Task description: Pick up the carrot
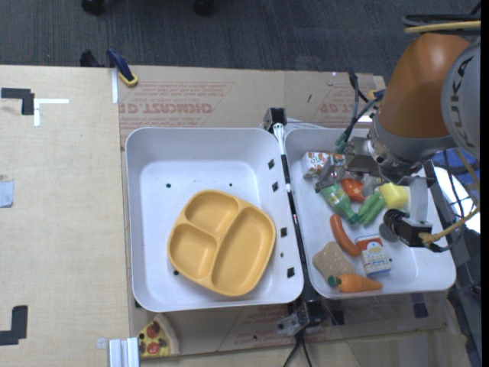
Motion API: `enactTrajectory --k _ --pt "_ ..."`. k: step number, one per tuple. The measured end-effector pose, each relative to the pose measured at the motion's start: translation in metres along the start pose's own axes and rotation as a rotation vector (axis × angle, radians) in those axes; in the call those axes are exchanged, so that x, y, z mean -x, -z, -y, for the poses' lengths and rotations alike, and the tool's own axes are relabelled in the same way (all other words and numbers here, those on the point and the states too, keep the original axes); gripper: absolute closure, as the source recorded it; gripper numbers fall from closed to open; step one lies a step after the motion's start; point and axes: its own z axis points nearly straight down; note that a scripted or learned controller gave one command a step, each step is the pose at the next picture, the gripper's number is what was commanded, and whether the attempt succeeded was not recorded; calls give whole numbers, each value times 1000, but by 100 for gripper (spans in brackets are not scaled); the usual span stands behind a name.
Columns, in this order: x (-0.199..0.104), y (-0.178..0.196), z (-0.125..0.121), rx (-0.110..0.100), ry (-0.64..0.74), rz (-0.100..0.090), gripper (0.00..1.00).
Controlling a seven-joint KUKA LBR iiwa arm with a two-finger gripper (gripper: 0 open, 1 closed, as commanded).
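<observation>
Two shallow white bins sit side by side on the bench. Farthest left, near the bottom edge, a toy pizza slice [154, 338] lies on the cardboard outside the bins. The left bin [153, 167] holds a yellow divided plate [221, 241] with three compartments, resting toward the bin's lower middle.

Across the divider, the right bin [435, 270] holds a cluster of toy food. At its upper left lies a small printed packet [318, 160], and just below it a green vegetable [334, 199] on a slant. A red sausage [343, 235] lies below that, its lower end just beside a tan slice of bread [331, 260]. The carrot [357, 283] — orange, with a green stub at its left end — lies flat near the bin's lower wall, touching the lower edge of the bread and well apart from the arm. Just above its right end stands a small red-and-white carton [375, 254].

Higher up, a red tomato-like piece [352, 189] sits against a green pod [370, 209], with a yellow piece [395, 196] to the right. The gripper [337, 172] hangs over this upper cluster, dark and partly hidden — I cannot tell whether its parts are spread or closed.
</observation>
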Motion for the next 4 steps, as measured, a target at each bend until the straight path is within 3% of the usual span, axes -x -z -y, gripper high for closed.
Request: enactTrajectory --k 1,2,3,4 --pt "-52 -8 24 2 -101 -1 0" --pt "-90 -46 27 0 8 0 0" --pt "-130 38 24 5 110 0 0" --pt "-191 -144 56 3 138 -1 0"
